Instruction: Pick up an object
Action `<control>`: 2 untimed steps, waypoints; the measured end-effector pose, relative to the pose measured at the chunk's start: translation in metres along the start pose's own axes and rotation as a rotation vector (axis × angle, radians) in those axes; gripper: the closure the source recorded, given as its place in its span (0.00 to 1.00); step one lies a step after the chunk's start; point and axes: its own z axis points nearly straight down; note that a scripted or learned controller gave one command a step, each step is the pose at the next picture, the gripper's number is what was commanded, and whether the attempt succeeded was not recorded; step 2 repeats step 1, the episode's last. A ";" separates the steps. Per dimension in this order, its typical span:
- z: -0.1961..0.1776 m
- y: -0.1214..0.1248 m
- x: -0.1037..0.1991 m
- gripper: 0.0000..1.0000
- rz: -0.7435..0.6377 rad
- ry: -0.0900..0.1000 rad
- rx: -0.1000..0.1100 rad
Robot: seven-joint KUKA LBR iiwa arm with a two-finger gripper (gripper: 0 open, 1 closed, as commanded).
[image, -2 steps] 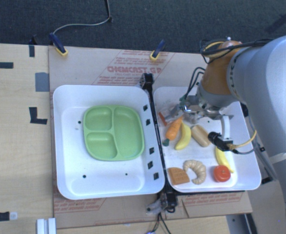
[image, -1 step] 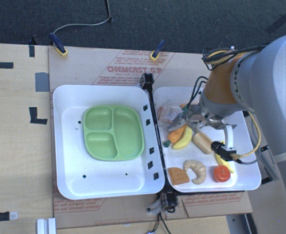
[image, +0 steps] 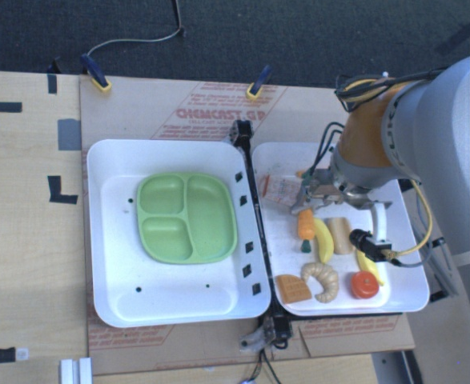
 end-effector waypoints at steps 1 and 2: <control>-0.088 -0.012 0.067 1.00 -0.001 0.005 0.005; -0.088 -0.012 0.067 1.00 -0.001 0.005 0.005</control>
